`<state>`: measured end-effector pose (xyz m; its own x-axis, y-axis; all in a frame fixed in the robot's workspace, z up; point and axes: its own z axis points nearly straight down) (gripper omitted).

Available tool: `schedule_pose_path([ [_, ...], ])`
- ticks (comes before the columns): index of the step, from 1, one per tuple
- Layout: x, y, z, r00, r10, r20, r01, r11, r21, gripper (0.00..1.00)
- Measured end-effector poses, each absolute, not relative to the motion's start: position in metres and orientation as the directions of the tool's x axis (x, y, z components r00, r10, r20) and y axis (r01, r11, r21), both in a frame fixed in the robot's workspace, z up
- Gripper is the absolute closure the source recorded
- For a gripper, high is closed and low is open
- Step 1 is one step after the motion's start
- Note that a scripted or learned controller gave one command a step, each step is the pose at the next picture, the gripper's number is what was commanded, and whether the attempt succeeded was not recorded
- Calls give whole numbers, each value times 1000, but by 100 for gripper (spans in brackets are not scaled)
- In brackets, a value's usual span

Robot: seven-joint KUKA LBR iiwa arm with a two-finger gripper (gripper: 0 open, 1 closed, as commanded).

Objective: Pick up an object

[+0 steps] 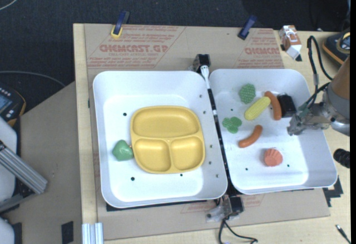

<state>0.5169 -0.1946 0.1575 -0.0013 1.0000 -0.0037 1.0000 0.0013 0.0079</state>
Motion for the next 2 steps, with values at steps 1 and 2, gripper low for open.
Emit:
schedule_pose_path([
  [1, 513, -204, 215, 0, 1000, -5, 1000, 0, 8, 100],
  [2, 514, -204, 226, -1, 1000, -3, 1000, 1, 5, 100],
])
